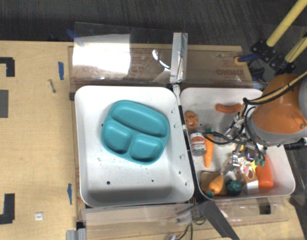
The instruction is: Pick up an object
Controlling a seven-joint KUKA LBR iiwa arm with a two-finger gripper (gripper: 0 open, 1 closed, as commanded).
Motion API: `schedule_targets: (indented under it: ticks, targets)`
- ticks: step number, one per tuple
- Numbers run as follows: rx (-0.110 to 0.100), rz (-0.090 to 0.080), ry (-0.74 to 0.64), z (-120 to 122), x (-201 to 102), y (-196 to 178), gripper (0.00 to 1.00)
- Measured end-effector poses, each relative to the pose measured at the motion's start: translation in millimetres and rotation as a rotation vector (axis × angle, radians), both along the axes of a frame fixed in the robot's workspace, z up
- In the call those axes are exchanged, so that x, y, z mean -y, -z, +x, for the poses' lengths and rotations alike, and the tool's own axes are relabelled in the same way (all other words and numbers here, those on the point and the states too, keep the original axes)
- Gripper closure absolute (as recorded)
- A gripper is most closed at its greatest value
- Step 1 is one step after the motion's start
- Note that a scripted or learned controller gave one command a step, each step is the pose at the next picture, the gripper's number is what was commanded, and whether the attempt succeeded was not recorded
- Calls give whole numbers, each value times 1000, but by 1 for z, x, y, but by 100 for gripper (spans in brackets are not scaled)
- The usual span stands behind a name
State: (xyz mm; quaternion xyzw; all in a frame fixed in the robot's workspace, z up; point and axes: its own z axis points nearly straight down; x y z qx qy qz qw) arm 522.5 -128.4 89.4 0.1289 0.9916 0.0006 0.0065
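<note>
Arm poised low over the cluttered right bin, with no object yet visibly grasped.

From left to right: the tabletop is bare cardboard; the left bin, centre frame, holds one teal divided plate, lying flat and apart from the other items. The right bin holds the candidate objects, crowded together: a small can, a carrot, a sausage-shaped piece toward its upper edge, and an orange bottle at lower right. The end effector hangs amid cables just above this pile; whether its fingers are spread or closed cannot be told. The close packing probably makes a clean single-item grasp difficult, since neighbours obstruct finger entry.
</note>
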Motion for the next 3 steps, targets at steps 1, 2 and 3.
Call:
schedule_targets:
  ticks: [1,2,3]
  targets:
    - [1,-2,-3,-9,-26,0,0]
    - [3,-4,4,-26,-34,-1,0]
    - [-2,-3,-306,39,-33,-50,0]
